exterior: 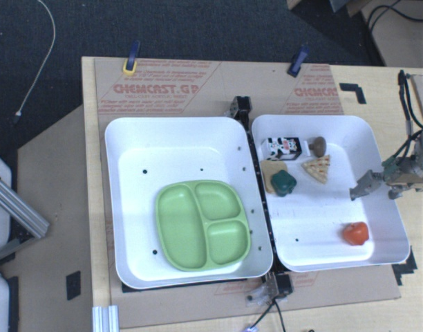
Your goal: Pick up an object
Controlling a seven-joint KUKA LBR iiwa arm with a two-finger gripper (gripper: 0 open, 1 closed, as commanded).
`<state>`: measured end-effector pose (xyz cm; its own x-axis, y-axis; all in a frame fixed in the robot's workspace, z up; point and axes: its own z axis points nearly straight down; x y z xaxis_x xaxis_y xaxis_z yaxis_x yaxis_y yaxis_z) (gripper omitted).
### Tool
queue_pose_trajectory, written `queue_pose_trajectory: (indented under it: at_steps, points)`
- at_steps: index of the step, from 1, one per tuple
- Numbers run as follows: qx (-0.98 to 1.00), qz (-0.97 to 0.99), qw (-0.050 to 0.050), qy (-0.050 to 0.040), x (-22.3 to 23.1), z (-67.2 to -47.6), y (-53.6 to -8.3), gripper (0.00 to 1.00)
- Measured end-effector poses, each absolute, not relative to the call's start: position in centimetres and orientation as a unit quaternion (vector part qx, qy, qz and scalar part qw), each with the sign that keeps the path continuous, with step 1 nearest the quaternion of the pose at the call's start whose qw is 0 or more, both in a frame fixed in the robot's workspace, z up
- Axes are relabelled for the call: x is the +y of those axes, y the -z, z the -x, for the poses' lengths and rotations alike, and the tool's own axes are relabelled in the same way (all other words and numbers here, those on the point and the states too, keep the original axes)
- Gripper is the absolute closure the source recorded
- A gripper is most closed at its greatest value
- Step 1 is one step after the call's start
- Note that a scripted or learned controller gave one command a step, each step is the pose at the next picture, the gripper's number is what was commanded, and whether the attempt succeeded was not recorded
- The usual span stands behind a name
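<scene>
The right bin (336, 251) holds several small objects. A black-and-white carton (281, 147) lies at its far left, with a small brown lump (318, 146) beside it. A tan wedge (318, 168) sits just below the lump. A dark green piece (284, 182) rests on a tan slab (269, 173). A red-orange ball (356, 233) lies near the front right. My gripper (374, 183) hangs over the bin's right side, above and right of the ball and right of the wedge. Nothing shows in its grasp.
The left bin (128, 158) carries a light green divided plate (201, 223). A black clamp (240, 106) sits between the bins at the back. Blue and yellow clips (132, 57) and a blue clip (298, 61) hold the cardboard base. Cables (408, 109) hang at the right.
</scene>
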<state>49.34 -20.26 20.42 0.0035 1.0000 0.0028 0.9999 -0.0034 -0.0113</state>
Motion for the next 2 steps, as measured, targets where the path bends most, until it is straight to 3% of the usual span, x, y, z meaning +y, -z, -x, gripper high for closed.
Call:
queue_pose_trajectory:
  at_steps: [1,2]
  points:
    - [-0.707,0.707,0.000,-0.0001,-20.2,-49.6,-21.0,0.00]
    - [-0.707,0.707,0.003,-0.0012,-19.6,-48.7,-15.7,0.00]
